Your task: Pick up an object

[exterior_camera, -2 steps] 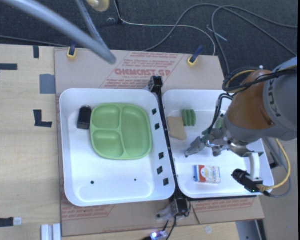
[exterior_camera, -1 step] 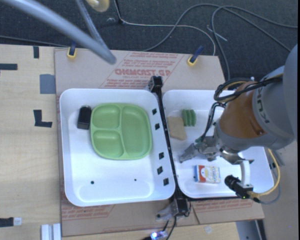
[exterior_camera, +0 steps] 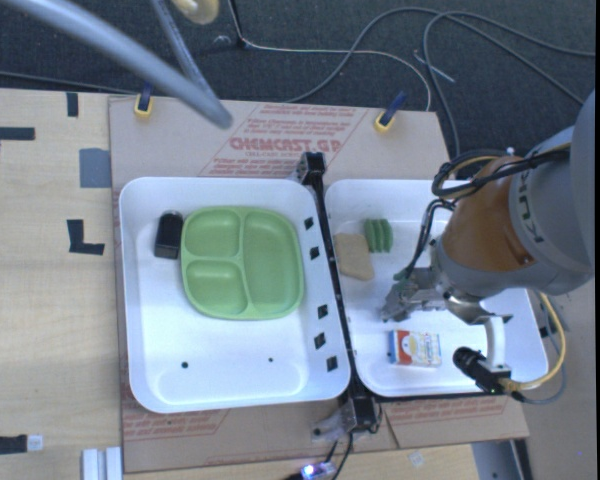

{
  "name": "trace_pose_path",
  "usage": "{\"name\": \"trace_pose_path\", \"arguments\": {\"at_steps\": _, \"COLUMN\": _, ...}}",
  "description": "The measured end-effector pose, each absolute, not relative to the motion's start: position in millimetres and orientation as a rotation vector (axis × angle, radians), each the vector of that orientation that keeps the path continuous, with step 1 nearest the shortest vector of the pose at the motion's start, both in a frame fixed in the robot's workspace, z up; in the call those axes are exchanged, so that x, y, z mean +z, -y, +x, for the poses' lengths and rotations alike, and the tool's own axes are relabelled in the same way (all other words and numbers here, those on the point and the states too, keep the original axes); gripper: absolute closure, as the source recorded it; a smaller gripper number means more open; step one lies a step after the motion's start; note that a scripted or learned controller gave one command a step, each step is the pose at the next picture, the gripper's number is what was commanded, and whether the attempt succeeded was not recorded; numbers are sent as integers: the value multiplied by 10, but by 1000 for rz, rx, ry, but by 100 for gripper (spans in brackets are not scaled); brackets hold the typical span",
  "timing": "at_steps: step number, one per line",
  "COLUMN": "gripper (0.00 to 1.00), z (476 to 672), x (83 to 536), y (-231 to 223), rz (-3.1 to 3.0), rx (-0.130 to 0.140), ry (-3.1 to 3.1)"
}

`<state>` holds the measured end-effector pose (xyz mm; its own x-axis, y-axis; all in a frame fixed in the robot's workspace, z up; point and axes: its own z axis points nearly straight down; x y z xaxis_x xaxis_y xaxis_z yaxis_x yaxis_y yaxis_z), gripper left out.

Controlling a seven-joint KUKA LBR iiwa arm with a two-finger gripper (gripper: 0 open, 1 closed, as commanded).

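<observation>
In the right bin (exterior_camera: pixel 520 368) lie a tan sponge-like block (exterior_camera: pixel 354 256), a small green ridged object (exterior_camera: pixel 379 235) and a small white box with red and blue print (exterior_camera: pixel 414 348). My gripper (exterior_camera: pixel 402 301) hangs over the middle of this bin, just above the white box and to the right of the tan block. The arm's orange band and grey body cover the bin's right half. In the left bin (exterior_camera: pixel 160 368) sit a green divided plate (exterior_camera: pixel 243 263) and a small black object (exterior_camera: pixel 168 235) at the plate's left edge.
A black clip divider (exterior_camera: pixel 325 298) runs between the two bins. The bins rest on a cardboard sheet (exterior_camera: pixel 280 133) with yellow clamps at its back corners. Cables trail across the dark floor behind the bench.
</observation>
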<state>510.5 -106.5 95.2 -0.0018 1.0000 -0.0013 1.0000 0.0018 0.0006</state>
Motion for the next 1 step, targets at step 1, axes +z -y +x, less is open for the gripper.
{"name": "trace_pose_path", "arguments": {"at_steps": 1, "gripper": 100, "z": 5163, "x": 1394, "y": 1106, "rz": 2219, "rx": 3, "ry": -2221}}
